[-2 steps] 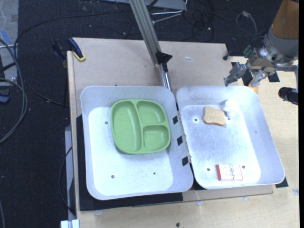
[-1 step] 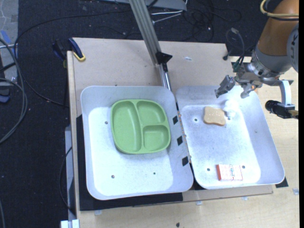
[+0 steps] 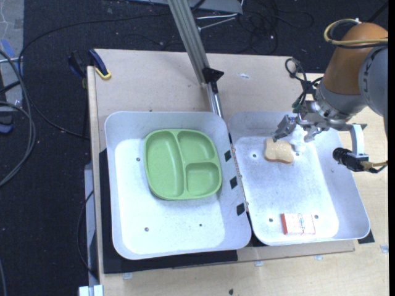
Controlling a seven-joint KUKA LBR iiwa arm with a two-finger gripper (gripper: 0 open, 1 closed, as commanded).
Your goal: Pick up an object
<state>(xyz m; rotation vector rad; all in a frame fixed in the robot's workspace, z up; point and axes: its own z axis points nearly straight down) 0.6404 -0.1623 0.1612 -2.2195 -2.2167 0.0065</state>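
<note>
A tan, bread-like piece (image 3: 279, 152) lies in the upper part of the right bin (image 3: 333, 184). A small red and white box (image 3: 294, 224) rests near that bin's front edge. My gripper (image 3: 298, 134) hangs just above and to the right of the tan piece, its fingers spread apart with nothing between them. The grey arm with its orange band (image 3: 349, 54) comes in from the upper right.
The left bin (image 3: 123, 221) holds a green divided plate (image 3: 183, 164). A metal pole (image 3: 192, 36) slants down to the ridge between the bins. Cables trail on the dark floor at left and top. A blue and yellow tool (image 3: 99, 65) lies at the bench's far left corner.
</note>
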